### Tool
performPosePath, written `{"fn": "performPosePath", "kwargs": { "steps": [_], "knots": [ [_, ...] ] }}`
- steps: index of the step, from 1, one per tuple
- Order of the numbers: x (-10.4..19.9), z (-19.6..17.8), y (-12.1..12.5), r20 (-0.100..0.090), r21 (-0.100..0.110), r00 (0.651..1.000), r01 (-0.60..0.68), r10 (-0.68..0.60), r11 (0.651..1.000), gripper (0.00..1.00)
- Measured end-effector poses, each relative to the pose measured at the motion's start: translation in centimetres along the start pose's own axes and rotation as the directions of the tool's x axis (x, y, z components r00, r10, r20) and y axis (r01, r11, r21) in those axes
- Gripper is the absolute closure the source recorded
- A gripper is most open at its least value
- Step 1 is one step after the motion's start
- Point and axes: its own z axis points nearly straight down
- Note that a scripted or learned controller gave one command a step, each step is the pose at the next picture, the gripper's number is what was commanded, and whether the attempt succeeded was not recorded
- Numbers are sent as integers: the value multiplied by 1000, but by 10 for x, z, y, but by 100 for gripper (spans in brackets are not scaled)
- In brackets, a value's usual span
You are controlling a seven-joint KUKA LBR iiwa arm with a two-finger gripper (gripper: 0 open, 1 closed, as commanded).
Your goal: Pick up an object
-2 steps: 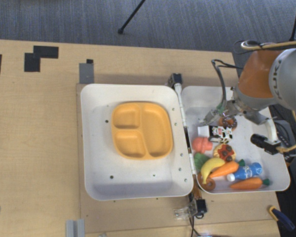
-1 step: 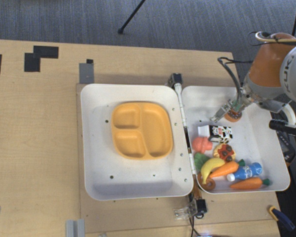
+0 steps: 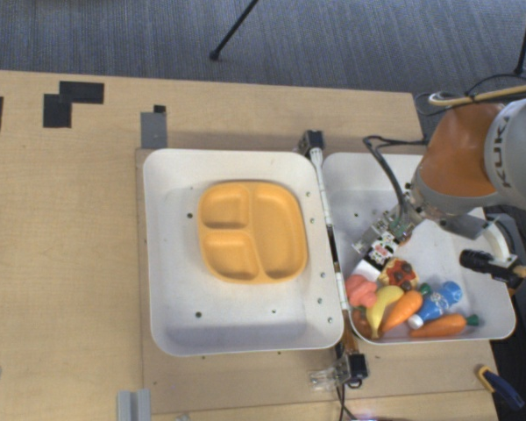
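The right bin (image 3: 355, 187) holds a heap of toy food in its near corner. In the heap are a yellow banana (image 3: 382, 306), an orange carrot (image 3: 404, 306), a second carrot (image 3: 438, 326), a blue bottle (image 3: 441, 299), a pink piece (image 3: 361, 289) and a red and dark piece (image 3: 400, 273). My gripper (image 3: 381, 249) hangs low over the bin floor just behind the heap, close to the pink piece and the red and dark piece. Nothing can be seen in its grasp.
The left bin (image 3: 171, 323) holds a yellow divided plate (image 3: 250, 231) in its middle. A ridge between the two bins runs just left of the gripper. The far half of the right bin is bare white floor. The arm's orange band (image 3: 456, 152) rises at the right.
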Motion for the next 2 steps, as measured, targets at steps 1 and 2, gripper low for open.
{"fn": "performPosePath", "kwargs": {
  "steps": [1, 2],
  "knots": [
    [25, -1, -18, 8, -9, 993, -117, 117, 993, 0],
    [20, -15, -16, 20, -18, 993, -117, 118, 993, 100]
  ]
}}
